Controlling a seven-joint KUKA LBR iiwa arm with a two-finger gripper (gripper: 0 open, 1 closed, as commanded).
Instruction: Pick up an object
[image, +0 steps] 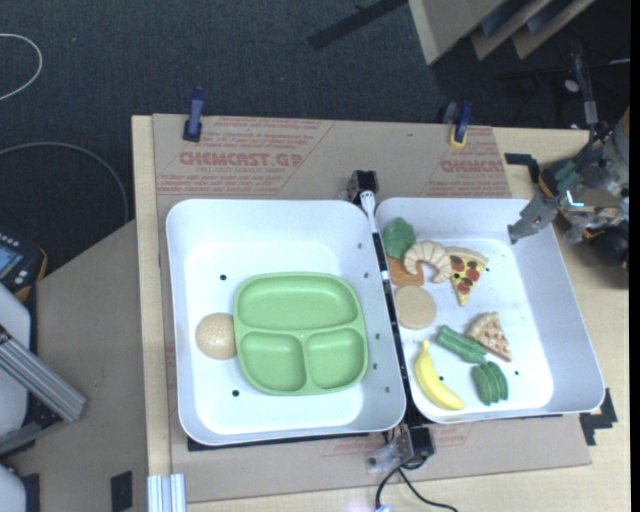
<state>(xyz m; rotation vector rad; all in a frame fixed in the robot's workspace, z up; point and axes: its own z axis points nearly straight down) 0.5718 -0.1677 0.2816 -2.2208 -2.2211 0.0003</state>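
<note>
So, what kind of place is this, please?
Probably a robotics lab test bench: two white bins holding toy food such as a banana and pizza slice, on a board held by clamps.

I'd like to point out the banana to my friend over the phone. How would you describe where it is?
Start at the right-hand white bin, the one crowded with toy food. Go to its near-left corner, where the yellow plastic banana lies beside the divider between the bins. It is the only all-yellow, curved piece; the green bean pods to its right are shorter and green.
</note>
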